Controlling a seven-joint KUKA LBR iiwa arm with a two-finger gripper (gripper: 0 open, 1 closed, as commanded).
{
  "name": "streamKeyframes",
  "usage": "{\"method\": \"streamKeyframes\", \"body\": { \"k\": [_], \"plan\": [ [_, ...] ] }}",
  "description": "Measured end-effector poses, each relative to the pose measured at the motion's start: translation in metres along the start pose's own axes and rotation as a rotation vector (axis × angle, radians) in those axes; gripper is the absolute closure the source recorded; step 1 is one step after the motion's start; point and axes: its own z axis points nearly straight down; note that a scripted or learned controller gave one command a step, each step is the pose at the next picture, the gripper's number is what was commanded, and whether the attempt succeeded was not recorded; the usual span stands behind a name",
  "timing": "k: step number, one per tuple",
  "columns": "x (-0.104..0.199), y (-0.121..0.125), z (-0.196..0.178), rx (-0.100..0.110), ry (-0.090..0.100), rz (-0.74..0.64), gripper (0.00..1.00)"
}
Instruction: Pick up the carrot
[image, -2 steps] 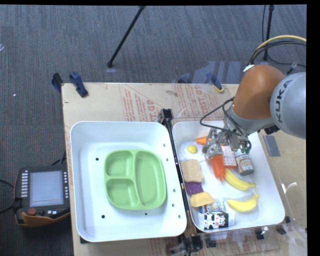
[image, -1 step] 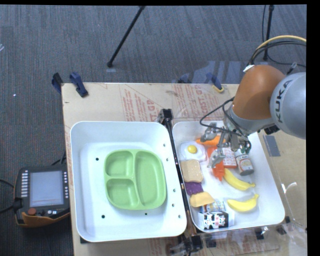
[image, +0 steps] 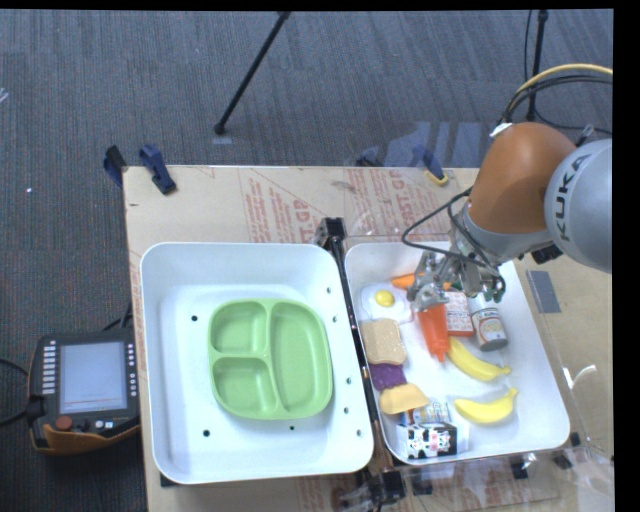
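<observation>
In right bin (image: 548, 395) | jaws (image: 432, 297) above carrot (image: 434, 332) (bananas (image: 476, 362) beside)

carrot (image: 433, 332) top hidden under gripper (image: 437, 287), arm (image: 560, 195) cut off at right edge

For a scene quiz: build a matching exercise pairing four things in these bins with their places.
Things:
1. green plate
2. carrot
3. fried egg
4. milk carton

Places:
A. near edge of the right bin
B. right bin, just below the end effector
C. left bin
D. right bin, far-left corner, above the bread slice

Pairs: 1-C, 2-B, 3-D, 4-A
</observation>
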Motion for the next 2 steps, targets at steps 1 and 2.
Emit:
{"method": "streamKeyframes", "body": {
  "k": [1,2],
  "plan": [
    [0.0,0.0,0.001,0.0,0.001,0.0,0.0],
    [0.008,0.029,0.024,0.002,0.015,-0.045,0.0]
  ]
}}
